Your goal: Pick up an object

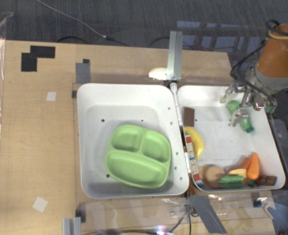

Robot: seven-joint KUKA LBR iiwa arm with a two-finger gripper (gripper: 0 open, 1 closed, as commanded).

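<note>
At the back right corner of the right bin [276, 146], the gripper [242, 112] hangs low over the white floor, its metal fingers [238, 117] set on either side of a small green object [242, 116] that runs at a slant from a rounded end at upper left [232, 106] to a darker end at lower right [249, 128]. The fingers look clamped on this green piece near its middle, so the long axis of the object crosses the line of the grip, which is the relation a lift depends on; whether it has left the floor cannot be told from this slanted view. The other toy foods lie well apart toward the near side of the same bin: a banana [197, 140] beside the divider, and a carrot [252, 165], a green vegetable [230, 180] and a brown round piece [212, 174] heaped in the near corner. The left bin [92, 106] holds a green divided plate [139, 155], far from the arm. A straight rise looks like what the pick calls for next
</note>
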